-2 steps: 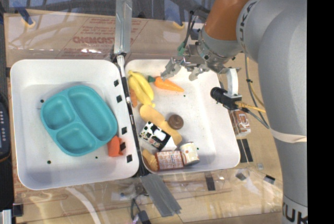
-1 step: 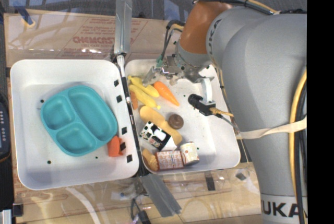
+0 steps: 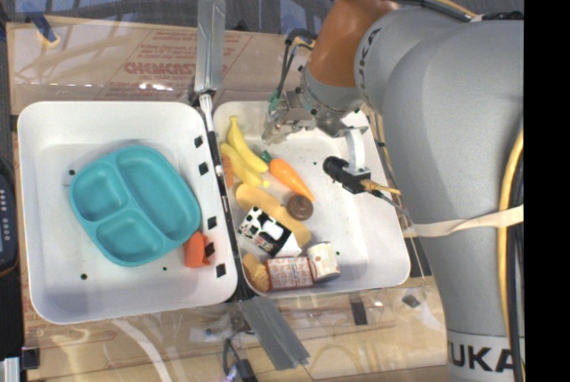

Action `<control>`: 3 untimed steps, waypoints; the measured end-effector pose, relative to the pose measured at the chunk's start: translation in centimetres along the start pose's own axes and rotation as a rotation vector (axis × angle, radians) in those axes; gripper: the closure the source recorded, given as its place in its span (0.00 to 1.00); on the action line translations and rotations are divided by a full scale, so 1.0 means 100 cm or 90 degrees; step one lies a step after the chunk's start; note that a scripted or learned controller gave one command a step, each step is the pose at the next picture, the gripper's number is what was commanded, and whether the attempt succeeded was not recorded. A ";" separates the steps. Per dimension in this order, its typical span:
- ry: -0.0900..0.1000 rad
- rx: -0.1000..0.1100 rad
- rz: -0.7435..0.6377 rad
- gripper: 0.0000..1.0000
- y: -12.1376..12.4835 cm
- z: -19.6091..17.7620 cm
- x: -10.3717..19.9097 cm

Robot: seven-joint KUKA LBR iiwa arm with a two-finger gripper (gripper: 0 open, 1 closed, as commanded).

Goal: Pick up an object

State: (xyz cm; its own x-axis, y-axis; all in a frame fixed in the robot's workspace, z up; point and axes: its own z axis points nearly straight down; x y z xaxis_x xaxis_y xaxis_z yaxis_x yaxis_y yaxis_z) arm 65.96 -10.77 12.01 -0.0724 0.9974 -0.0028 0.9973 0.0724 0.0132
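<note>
Banana (image 3: 244, 147) lies by the left wall of the right bin (image 3: 356, 233), just beside the gripper (image 3: 278, 127), which hangs over the bin's far end; whether the gripper is open or closed cannot be told. A carrot (image 3: 291, 177) lies beside the banana, with a black-and-white box (image 3: 264, 231) and a pink carton (image 3: 289, 272) nearer the front wall. The left bin (image 3: 53, 140) holds a teal divided plate (image 3: 134, 204).

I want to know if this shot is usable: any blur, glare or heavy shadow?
Camera view: light is soft and even, shadows faint; the teal plate and the bananas look sharp; the claw, at the far end of the right bin, is cluttered and hard to read; no strong glare.
</note>
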 end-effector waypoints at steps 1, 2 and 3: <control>0.000 0.001 0.000 0.00 0.000 0.001 0.000; 0.001 0.008 -0.031 0.00 -0.004 -0.019 -0.027; 0.002 0.013 0.049 0.00 -0.058 0.029 -0.013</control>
State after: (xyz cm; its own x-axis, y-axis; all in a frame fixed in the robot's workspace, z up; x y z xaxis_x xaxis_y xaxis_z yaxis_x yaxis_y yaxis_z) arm 60.33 -12.44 9.00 0.0039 1.0000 0.0003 1.0000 -0.0039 -0.0068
